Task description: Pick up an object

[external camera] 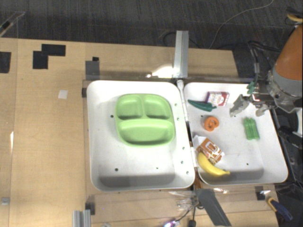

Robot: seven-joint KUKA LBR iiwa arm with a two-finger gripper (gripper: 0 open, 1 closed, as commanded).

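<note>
The right bin (270,174) holds a yellow banana (211,166) near its front left. An orange-and-white packet (211,150) lies against the banana. Behind them sit an orange ring-shaped toy (211,122), a dark green pepper-like piece (201,105) and a small red-and-white packet (217,98). A light green ridged object (251,128) lies toward the right side. My gripper (249,105) hangs over the back right of this bin, above and behind the green ridged object, its fingers spread with nothing between them.
The left bin (99,141) carries a green divided tray (144,118). A metal post (181,53) stands behind the wall between the two bins. Cables trail on the dark floor at the back right.
</note>
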